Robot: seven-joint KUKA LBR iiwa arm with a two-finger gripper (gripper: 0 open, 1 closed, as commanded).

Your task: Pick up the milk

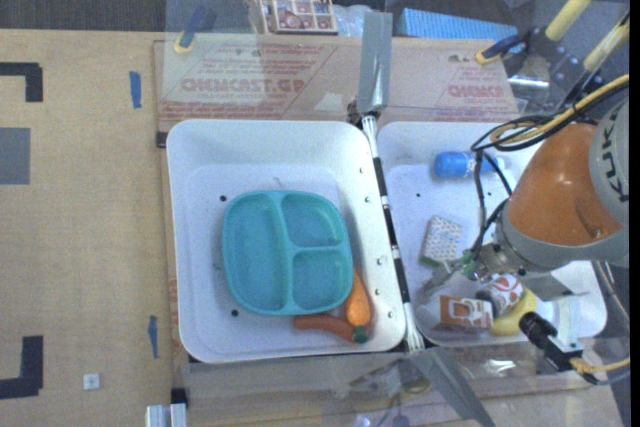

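Reaching in from the right, arm [565, 200] bent low over the right bin [410, 180], wrist down by its front edge. Fingers [478, 267] hard to judge, open or closed. Milk [466, 312] lying just below them, near the front edge.

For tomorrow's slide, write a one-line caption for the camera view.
KUKA arm reaching into the right bin over a small carton, with a teal divided plate in the left bin.

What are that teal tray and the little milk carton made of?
The tray looks like moulded plastic: one even teal colour, smooth rounded dividers, soft sheen. The milk carton looks like printed cardboard or a plastic toy copy; it is too small to tell which.
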